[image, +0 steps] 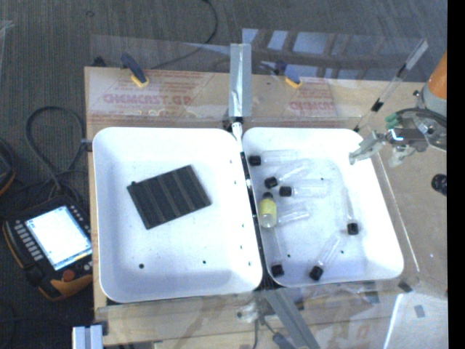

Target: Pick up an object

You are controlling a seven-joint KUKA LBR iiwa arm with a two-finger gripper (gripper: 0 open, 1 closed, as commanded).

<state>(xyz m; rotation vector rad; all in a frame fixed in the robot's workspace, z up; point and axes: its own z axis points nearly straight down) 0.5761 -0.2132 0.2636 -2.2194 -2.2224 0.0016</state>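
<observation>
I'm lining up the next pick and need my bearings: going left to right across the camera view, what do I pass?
Tablet on the floor → left bin holding a black ribbed tray → yellow-filled vial by the right bin's left wall → clear black-capped vials in the right bin → gripper over that bin's upper right corner.

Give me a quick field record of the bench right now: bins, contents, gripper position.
left bin: holds one dark ribbed rectangular mat, lying flat and turned at an angle
right bin: holds several clear vials with black caps, scattered on their sides, and one yellow-filled vial near the divider
gripper: over the right bin's upper right corner, nothing seen between its fingers
arm: enters from the right, orange band at the frame edge
tablet: on the floor left of the bench, screen lit
</observation>
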